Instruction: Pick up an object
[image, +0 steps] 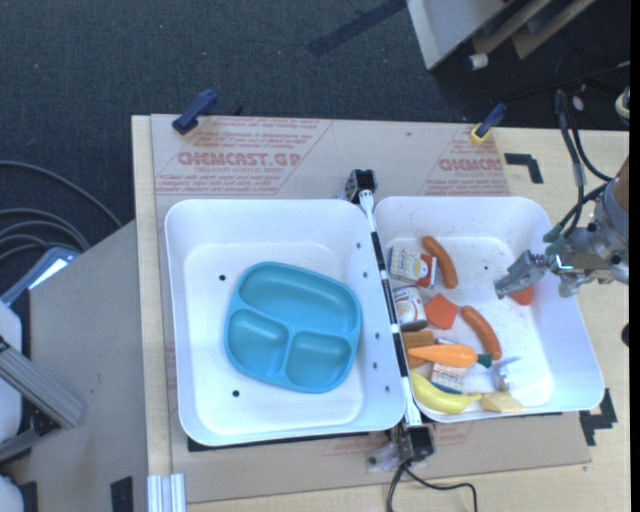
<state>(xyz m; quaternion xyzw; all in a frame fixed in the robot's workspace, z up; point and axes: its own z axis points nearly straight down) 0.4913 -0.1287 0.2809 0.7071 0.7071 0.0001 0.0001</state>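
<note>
1. grey two-finger gripper (541, 272) is hovering over the right shallow white bin (570, 340), jaws clamped on a small red-orange piece (520, 294).
2. piece is hanging lifted; the pick is looking nearly done, carrying away remaining.

Both bins (190, 300) white. Divided plate (292, 327) light blue. Carrot (441, 354) orange w/ green tip, banana (440, 396) yellow, two sausages (439, 261) red-orange. Gripper (540, 272) grey; red-orange bit (521, 293) beneath.
</note>
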